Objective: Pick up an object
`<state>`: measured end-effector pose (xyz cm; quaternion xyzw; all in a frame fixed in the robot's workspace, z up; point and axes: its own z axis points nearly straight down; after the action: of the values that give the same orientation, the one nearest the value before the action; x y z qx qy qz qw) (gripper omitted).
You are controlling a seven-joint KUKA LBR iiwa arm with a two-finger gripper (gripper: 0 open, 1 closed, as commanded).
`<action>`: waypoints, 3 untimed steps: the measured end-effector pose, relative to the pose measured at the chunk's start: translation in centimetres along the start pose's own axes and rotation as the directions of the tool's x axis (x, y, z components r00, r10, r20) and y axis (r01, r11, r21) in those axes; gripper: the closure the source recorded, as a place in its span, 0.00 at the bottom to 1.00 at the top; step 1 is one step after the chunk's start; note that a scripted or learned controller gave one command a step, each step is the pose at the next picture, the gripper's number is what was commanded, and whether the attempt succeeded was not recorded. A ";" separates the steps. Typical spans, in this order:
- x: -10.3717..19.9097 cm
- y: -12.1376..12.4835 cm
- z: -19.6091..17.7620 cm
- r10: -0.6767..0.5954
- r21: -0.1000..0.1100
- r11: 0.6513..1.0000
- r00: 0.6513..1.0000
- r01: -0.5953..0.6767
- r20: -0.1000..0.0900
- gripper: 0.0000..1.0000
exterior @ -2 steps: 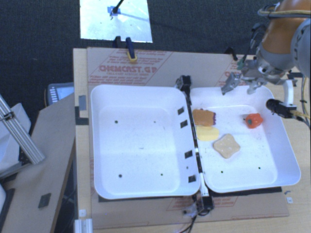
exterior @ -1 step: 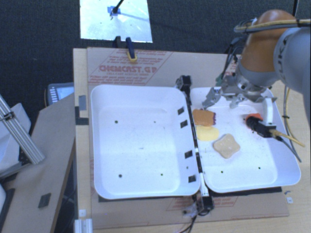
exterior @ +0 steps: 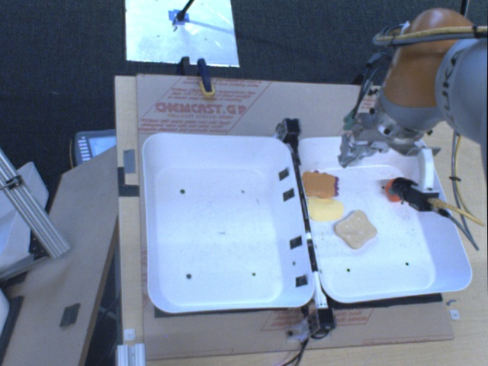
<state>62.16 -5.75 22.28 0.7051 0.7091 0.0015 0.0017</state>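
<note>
1. Gripper (exterior: 353, 152) hangs over the back part of the right bin (exterior: 450, 269), near its far wall; the grey arm with its orange band (exterior: 418, 59) comes in from the right above it.
2. Fingers point down toward the bin floor; how far apart they stand I cannot tell, they are small and dark against the wrist; nothing shows between them.
3. Orange-brown block (exterior: 320, 184) lies just in front of and slightly left of the gripper, close to the divider between the bins; a sliver of purple peeks out at its right edge.
4. Pale yellow piece (exterior: 326, 210) sits right below that block, touching or very nearly touching it; flat on the white floor.
5. Tan, toast-like object (exterior: 355, 229) rests just beside the yellow piece, toward the front right; it lies flat, corners rounded.
6. Small orange-red item (exterior: 393, 189) lies to the right of the gripper, next to a black part with cables that runs off to the right; whether the two touch is hard to judge.
7. Left bin (exterior: 160, 280) sits alongside, joined to the right one by a row of dark clips (exterior: 293, 219) down the middle.
8. Both bins rest on a cardboard sheet (exterior: 206, 105) with red print; a shiny square plate (exterior: 181, 21) lies beyond it at the back.
</note>
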 end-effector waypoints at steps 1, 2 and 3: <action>4.2 -4.9 -3.0 -0.002 0.006 1.000 1.000 0.002 -0.002 1.00; 11.2 -6.5 -5.9 -0.006 0.001 1.000 1.000 0.006 -0.003 1.00; 12.7 -13.5 -16.4 -0.003 -0.005 1.000 1.000 0.003 -0.005 1.00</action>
<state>48.50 6.91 38.58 0.7041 0.7100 0.0051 0.0020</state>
